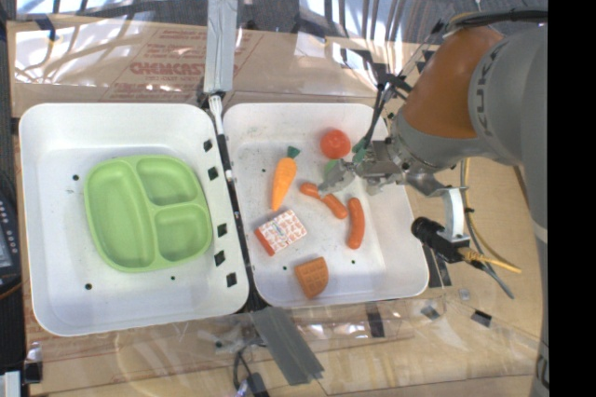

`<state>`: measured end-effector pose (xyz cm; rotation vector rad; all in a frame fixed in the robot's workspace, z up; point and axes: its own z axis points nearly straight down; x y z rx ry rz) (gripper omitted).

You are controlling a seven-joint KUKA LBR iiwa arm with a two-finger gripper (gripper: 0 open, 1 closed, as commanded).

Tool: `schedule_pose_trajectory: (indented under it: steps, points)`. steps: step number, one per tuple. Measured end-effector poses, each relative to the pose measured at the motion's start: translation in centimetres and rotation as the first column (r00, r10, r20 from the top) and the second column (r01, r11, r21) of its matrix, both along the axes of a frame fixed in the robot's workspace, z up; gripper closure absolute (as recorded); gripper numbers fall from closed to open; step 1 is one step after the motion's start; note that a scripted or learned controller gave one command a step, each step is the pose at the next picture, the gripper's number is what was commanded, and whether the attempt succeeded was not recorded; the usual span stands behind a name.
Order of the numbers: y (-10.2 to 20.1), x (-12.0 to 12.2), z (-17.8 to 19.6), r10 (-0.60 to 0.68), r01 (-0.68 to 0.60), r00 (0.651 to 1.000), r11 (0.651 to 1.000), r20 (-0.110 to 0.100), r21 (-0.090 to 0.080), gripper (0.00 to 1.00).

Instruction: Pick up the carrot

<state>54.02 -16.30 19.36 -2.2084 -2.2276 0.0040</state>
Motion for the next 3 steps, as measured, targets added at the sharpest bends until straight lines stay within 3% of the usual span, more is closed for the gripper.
schedule_pose_trajectory:
  steps: [1, 2, 3]
  points:
    - [3.9, 6.9, -7.8, 0.002, -0.002, 1.0, 1.0, -0.001, -0.001, 0.0]
    - [4.2, 6.7, -10.2, -0.02, 0.02, 1.0, 1.0, 0.0, -0.001, 0.0]
    - [4.3, 6.7, -9.3, -0.017, 0.017, 1.0, 1.0, -0.002, 0.0, 1.0]
